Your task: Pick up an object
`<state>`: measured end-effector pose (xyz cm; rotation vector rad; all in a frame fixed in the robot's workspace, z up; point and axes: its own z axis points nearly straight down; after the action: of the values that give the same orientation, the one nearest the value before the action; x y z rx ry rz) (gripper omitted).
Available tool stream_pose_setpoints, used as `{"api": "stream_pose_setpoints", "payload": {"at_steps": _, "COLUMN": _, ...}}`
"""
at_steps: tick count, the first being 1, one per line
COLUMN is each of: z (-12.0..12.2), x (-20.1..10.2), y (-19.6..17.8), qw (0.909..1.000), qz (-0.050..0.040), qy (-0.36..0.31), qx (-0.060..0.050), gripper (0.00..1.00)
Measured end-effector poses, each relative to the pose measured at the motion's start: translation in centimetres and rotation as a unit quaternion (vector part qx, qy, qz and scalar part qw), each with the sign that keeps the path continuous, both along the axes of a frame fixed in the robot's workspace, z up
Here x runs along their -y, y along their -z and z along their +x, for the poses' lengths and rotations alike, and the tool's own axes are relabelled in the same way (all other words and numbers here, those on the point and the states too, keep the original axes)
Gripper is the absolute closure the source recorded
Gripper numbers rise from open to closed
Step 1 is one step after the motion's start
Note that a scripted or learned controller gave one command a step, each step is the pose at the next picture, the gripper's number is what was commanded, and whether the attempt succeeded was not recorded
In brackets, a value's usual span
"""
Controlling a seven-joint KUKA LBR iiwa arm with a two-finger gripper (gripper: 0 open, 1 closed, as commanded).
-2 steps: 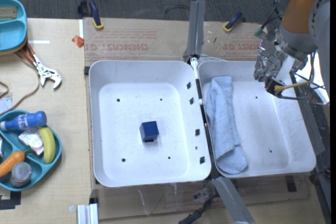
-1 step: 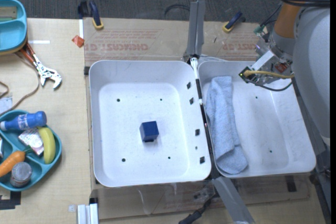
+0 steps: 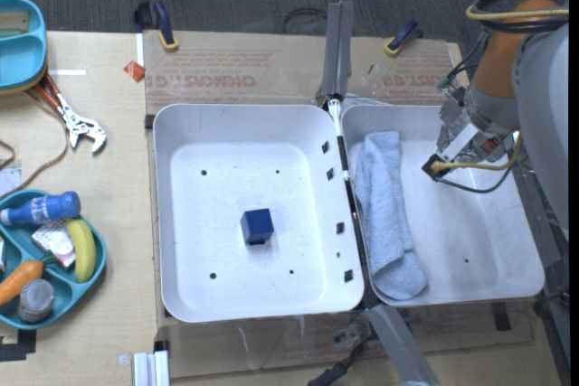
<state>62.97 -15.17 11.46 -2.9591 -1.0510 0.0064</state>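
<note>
A small blue block [image 3: 258, 225] sits alone near the middle of the left bin [image 3: 185, 276], left of the frame's centre. In the right bin [image 3: 493, 280] a pale blue towel [image 3: 384, 208] lies lengthwise along the left wall. The gripper [image 3: 458, 140] hangs over the upper right part of that bin, apart from the towel. I cannot tell how far open it is or whether it holds anything. A wrench [image 3: 80, 129] lies on the bench at the left.
</note>
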Motion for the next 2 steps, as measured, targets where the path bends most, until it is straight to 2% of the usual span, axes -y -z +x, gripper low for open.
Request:
{"api": "stream_pose_setpoints", "payload": {"at_steps": 1, "z": 0.0, "x": 0.0, "y": -0.9, "qw": 1.0000, "qz": -0.0002, "qy": -0.001, "qx": -0.001, "gripper": 1.00}}
{"api": "stream_pose_setpoints", "payload": {"at_steps": 2, "z": -0.4, "x": -4.6, "y": 2.3, "qw": 0.9958, "qz": 0.0000, "qy": 0.091, "qx": 0.000, "gripper": 1.00}}
